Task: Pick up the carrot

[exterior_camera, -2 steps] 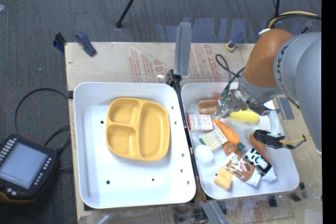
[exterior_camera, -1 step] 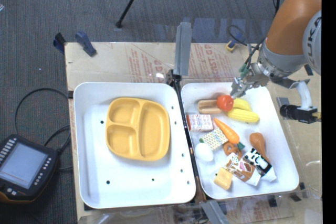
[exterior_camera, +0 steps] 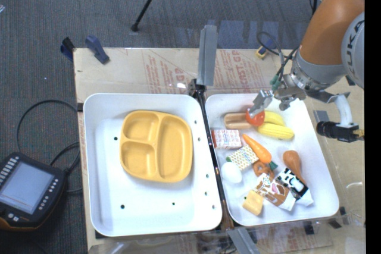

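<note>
The orange carrot [exterior_camera: 257,149] lies slantwise in the middle of the right bin [exterior_camera: 318,154], between a patterned box and a brown drumstick. My gripper [exterior_camera: 271,105] hangs over the back of that bin, above and behind the carrot and well apart from it. Its fingers stand open with nothing between them. One fingertip [exterior_camera: 258,109] is just over a red tomato [exterior_camera: 256,119].
Around the carrot lie a hot dog [exterior_camera: 237,121], yellow bananas [exterior_camera: 274,126], a white egg [exterior_camera: 231,172], small boxes [exterior_camera: 227,138], a drumstick [exterior_camera: 292,160] and a cheese wedge [exterior_camera: 253,204]. The left bin [exterior_camera: 98,187] holds a yellow divided plate [exterior_camera: 157,146].
</note>
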`<state>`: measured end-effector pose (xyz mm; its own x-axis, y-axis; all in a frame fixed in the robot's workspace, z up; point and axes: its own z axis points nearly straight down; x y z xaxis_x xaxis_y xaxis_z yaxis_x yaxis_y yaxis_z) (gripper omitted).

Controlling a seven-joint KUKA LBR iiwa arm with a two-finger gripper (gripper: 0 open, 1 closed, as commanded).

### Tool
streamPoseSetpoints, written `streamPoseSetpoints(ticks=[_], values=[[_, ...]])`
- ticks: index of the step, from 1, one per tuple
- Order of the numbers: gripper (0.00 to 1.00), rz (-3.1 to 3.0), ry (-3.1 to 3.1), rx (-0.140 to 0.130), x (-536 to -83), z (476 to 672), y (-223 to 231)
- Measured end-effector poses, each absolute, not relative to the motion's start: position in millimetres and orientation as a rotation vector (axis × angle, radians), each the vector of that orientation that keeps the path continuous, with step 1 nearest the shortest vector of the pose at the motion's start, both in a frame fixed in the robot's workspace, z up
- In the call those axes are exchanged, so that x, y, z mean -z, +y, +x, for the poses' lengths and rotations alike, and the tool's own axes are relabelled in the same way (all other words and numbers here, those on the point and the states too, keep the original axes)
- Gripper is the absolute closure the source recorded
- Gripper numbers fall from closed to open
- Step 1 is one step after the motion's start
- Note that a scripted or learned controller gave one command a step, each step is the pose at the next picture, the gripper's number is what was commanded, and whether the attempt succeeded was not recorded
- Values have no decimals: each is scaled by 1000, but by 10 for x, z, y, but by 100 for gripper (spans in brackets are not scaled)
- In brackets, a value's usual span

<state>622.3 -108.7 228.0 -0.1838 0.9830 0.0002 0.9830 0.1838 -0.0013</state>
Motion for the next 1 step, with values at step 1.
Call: streamPoseSetpoints(ticks=[1], values=[[0, -2001, -2432, 10, -919, 5913, -1201]])
